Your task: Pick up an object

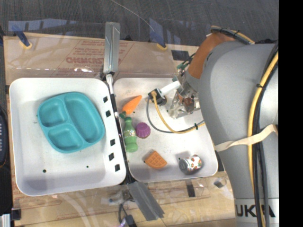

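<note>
Hovering low in right bin [208, 148], gripper [182, 103] grip state unclear; toy carrot [132, 104], green bottle [129, 134], purple ball [143, 130] grouped leftward, within reach.

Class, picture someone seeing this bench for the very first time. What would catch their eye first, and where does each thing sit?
The big grey arm fills the right side, its tool low over the right bin. Next comes the bright teal divided plate, alone in the left bin. Then the small colourful toys near the right bin's left wall: an orange carrot, a green bottle and a purple ball.
</note>
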Robot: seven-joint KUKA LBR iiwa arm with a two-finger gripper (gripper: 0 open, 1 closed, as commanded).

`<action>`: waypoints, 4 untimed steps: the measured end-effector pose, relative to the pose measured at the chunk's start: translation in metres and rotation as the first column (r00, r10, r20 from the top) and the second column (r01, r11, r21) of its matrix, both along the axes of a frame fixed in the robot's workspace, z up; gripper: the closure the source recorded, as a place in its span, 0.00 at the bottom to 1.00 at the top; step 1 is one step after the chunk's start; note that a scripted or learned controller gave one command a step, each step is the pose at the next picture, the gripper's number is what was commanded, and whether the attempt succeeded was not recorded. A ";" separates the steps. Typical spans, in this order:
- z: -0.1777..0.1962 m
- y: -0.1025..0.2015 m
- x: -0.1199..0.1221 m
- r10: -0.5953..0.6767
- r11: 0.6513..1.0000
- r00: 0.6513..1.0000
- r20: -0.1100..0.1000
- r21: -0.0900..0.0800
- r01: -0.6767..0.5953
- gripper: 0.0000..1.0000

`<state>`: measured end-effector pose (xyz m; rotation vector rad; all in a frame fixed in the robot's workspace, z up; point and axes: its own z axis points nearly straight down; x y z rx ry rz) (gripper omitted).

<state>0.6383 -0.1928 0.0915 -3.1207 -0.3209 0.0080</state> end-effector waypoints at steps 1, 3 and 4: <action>0.010 0.002 0.001 0.006 1.000 1.000 -0.001 0.003 -0.006 1.00; 0.011 -0.013 0.006 0.009 1.000 1.000 0.005 -0.001 -0.009 1.00; 0.020 -0.012 0.006 0.014 1.000 1.000 0.004 0.001 -0.014 1.00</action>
